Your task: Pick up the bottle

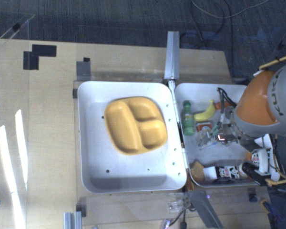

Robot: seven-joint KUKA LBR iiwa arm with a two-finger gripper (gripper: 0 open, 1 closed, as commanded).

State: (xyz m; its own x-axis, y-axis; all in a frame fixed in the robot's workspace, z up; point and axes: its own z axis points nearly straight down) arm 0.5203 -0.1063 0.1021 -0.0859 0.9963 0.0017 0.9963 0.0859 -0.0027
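Observation:
A small green bottle (pixel 187 119) lies in the right bin (pixel 238 88), close against the bin's left wall, with its cap toward the back. My gripper (pixel 216 135) hangs low in the middle of that bin, a short way right of the bottle and a little nearer the front. It is apart from the bottle. The arm's orange band (pixel 256 104) sits above and to the right of the gripper and hides part of the bin floor.
A yellow banana (pixel 206 111) lies just right of the bottle's cap. A dark brush-like item (pixel 220 171) lies along the right bin's front wall, and a white container (pixel 262 159) sits at the front right. A yellow divided tray (pixel 135 124) rests in the left bin (pixel 93 142).

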